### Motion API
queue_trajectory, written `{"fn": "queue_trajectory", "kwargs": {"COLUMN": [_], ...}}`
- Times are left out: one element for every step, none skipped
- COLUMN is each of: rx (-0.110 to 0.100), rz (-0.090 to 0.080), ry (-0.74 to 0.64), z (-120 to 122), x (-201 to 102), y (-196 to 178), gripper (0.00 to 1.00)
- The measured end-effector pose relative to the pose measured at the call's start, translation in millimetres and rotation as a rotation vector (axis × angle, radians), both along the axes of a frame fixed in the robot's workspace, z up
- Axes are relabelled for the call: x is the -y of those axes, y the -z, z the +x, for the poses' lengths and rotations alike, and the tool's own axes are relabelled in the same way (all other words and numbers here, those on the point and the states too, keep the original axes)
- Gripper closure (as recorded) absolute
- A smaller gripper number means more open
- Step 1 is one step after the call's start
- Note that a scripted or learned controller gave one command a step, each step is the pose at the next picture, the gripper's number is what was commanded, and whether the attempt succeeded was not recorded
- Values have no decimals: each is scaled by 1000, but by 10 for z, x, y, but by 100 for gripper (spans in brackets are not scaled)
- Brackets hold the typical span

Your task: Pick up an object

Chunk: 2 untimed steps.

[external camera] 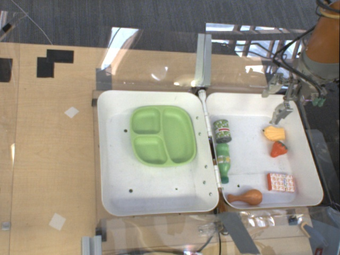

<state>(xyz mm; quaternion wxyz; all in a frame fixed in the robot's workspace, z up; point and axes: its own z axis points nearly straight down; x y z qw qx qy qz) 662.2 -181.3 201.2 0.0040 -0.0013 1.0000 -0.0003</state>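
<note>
You're looking down on the tabletop [48, 158], two white bins side by side. The left bin [114, 195] carries a green divided plate [162, 135], three compartments. The right bin [249, 116] is where the loose items sit. Along its left wall there's a small can [221, 130] with a green-and-dark label, writing too small to read, and just below it a green bottle [222, 162] lying lengthwise, nearly touching the can. Down at the near edge lies a brown drumstick-shaped piece [246, 197]. To its right, a small box [280, 182] with a red-and-white pattern; you can't make out any lettering on it. Higher up on the right side, a yellow-orange piece [274, 134] with a red strawberry-like piece [279, 150] just beneath it, close together. The hand [280, 114] comes in from the upper right, hanging right above the yellow-orange piece, its tip very near it. Whether it's apart or together, you cannot tell from this angle.
</note>
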Motion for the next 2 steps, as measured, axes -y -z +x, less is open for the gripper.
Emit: {"fn": "queue_trajectory", "kwargs": {"rx": [-1,6], "rz": [1,5], "ry": [205,520], "z": [-700,-1176], "x": [-17,-529], "y": [1093,1112], "gripper": [0,0]}}
